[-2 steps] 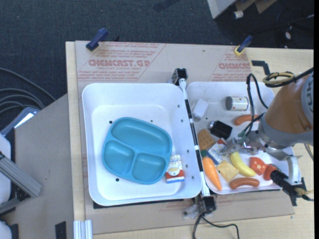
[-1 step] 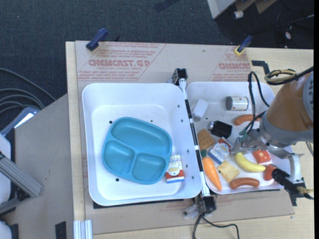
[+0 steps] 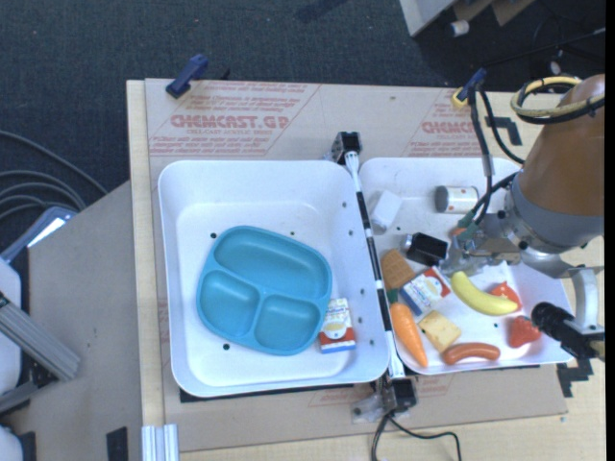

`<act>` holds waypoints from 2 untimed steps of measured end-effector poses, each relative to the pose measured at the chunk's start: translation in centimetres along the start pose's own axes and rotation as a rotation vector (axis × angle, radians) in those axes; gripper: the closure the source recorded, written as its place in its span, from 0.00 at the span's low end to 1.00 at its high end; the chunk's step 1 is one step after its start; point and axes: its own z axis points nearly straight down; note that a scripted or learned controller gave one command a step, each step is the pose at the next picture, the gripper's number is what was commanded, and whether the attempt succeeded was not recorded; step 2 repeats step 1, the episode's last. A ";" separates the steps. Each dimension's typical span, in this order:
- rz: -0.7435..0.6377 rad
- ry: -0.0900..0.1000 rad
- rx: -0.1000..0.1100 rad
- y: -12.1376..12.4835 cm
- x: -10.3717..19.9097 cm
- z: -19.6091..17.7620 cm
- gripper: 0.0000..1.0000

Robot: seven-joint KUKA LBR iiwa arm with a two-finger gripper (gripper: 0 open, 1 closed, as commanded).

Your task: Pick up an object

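The right bin (image 3: 408, 176) holds several toy foods: a yellow banana (image 3: 483, 296), an orange carrot (image 3: 407, 334), a sausage (image 3: 470, 352), a tan cracker (image 3: 441, 329), a brown bread piece (image 3: 395, 267), a small blue and red carton (image 3: 421, 288) and red pieces (image 3: 524, 331). A black block (image 3: 426, 249), a white cube (image 3: 385, 207) and a grey can (image 3: 455, 198) lie further back. My gripper (image 3: 469, 243) hangs low over the bin's middle, just above the banana and right of the black block. Nothing shows between its tips.
The left bin (image 3: 183, 195) bears a blue divided plate (image 3: 264, 289) with a small juice carton (image 3: 336, 325) at the plate's right edge. The arm's grey body (image 3: 562, 176) covers the right bin's far right part. A black clamp (image 3: 348, 146) sits between the bins.
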 end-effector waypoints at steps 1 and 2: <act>0.000 -0.001 -0.001 -0.2 1.3 -2.0 1.00; 0.000 -0.001 -0.001 -0.2 1.3 -2.0 1.00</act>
